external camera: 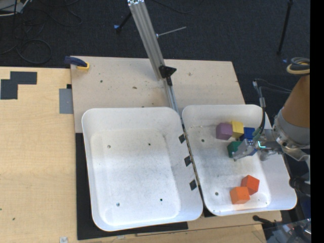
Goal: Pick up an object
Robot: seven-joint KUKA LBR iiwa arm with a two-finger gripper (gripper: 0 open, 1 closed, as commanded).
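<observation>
From where I stand, the gripper point(244, 149) is low in the right bin point(212, 199), reaching in from three o'clock, and I cannot tell how its jaws are set: the metal is small and blurred against the white floor. Right at its tip, on the nine o'clock side, sits a green block point(234, 147), touching or very nearly touching the gripper (I cannot say whether it lies between the jaws or just beside them). That is the relation the coming move seems to turn on: if the green block is the target, it lies at the very front of the tool, toward the bin's middle, with no long axis worth lining up on. Just past it, toward eleven o'clock, a purple block point(224, 131) sits close by; at twelve o'clock from the gripper a yellow block point(237, 127) and a blue block point(248, 133) press together, crowding the tool's upper side. Well apart, toward six o'clock, two orange blocks point(245, 189) rest near the bin's near wall. The grey arm point(291, 130) carries out over the right rim. The left bin point(96, 123) lies beyond the divider at nine o'clock.
</observation>
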